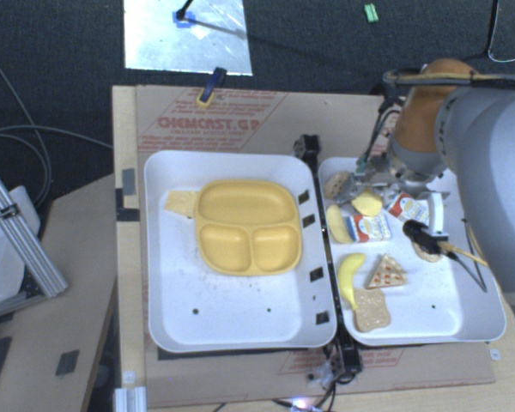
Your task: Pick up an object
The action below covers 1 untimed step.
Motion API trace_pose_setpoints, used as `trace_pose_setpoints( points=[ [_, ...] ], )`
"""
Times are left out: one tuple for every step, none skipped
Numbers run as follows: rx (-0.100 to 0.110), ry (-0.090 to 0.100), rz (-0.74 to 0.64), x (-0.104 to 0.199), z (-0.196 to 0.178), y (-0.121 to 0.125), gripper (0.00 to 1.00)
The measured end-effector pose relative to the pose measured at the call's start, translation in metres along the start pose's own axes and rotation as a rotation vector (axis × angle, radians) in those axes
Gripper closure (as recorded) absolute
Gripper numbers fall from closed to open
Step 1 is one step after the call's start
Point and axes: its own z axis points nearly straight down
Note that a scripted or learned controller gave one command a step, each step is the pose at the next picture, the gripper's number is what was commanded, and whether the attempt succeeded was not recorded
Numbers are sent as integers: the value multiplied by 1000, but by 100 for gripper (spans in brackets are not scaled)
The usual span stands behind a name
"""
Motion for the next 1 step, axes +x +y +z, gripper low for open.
trace_pose_setpoints(
  points=[
    [0, -1, -2, -1, -11, -1, 100]
  ],
)
